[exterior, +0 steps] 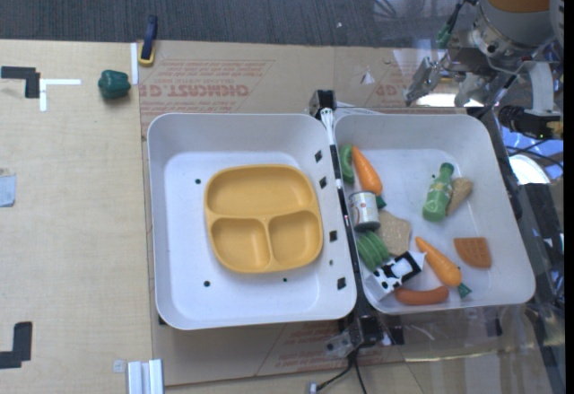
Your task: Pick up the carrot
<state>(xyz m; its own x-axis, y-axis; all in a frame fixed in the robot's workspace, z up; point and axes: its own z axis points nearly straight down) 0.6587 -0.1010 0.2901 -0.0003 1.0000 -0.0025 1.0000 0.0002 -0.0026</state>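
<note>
I see the gripper (446, 83) above the far edge of the right bin (499, 159), its fingers spread apart and holding nothing. One carrot (365, 170) lies near the bin's left wall, beside a metal can (363, 209). A second carrot (439, 263) rests near the front, just above a sausage (421, 296).

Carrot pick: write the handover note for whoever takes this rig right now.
Gripper: above the far rim of the right bin, nothing between its fingers; open or shut can't be judged.
Carrots: one at the right bin's left side beside the metal can; a second near the front, beside the sausage.
Left bin: yellow divided plate.
Done: nothing picked.
Left: descend, grasp a carrot, lift.
</note>
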